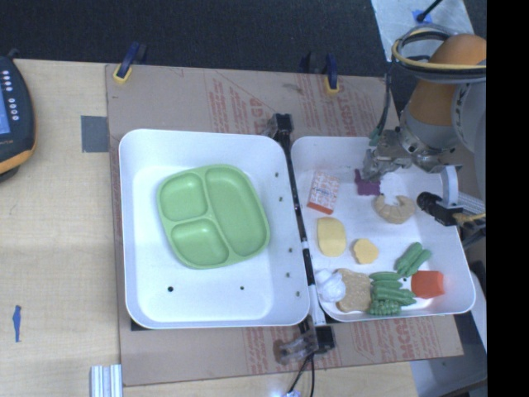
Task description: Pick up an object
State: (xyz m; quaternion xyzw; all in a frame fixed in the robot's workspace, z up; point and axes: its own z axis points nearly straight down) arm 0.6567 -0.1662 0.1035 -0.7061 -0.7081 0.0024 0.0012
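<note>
My gripper (376,165) hangs over the back of the right bin (347,149), right above a small purple piece (367,185). Beside it lies a tan croissant-shaped piece (395,209). Nothing shows between the fingers. Other toy foods fill this bin: an orange-and-white packet (323,192), a yellow block (331,236), a small yellow round (365,251), green bean pods (411,259), a red cube (427,284), a tan slice (355,290) and a white lump (331,286).
The left bin (145,296) holds a green divided plate (214,215). Black clips (283,126) join the two bins at the middle. A handheld pendant (12,114) lies at the far left of the bench.
</note>
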